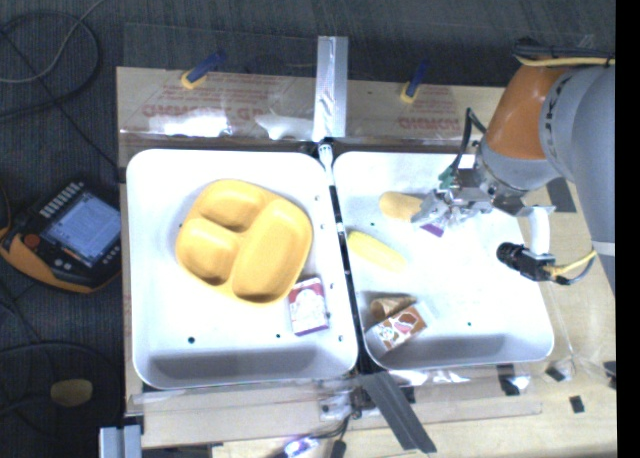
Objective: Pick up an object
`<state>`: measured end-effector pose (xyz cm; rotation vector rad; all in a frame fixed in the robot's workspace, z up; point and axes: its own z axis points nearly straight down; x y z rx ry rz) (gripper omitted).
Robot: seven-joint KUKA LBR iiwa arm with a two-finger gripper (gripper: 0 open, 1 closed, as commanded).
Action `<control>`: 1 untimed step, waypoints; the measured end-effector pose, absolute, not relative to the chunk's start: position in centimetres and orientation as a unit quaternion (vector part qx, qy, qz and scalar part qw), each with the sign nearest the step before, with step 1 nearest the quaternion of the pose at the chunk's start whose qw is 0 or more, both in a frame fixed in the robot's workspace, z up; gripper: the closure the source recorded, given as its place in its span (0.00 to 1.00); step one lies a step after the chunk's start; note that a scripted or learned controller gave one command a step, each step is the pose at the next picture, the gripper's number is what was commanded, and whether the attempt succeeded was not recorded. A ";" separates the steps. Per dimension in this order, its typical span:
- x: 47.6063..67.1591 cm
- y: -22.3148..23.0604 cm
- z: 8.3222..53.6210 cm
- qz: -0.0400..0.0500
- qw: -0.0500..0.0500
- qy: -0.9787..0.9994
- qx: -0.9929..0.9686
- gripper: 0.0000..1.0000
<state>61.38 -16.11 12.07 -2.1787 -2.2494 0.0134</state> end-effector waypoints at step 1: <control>63.9 -11.0 19.2 0.001 0.000 -0.736 -0.677 1.00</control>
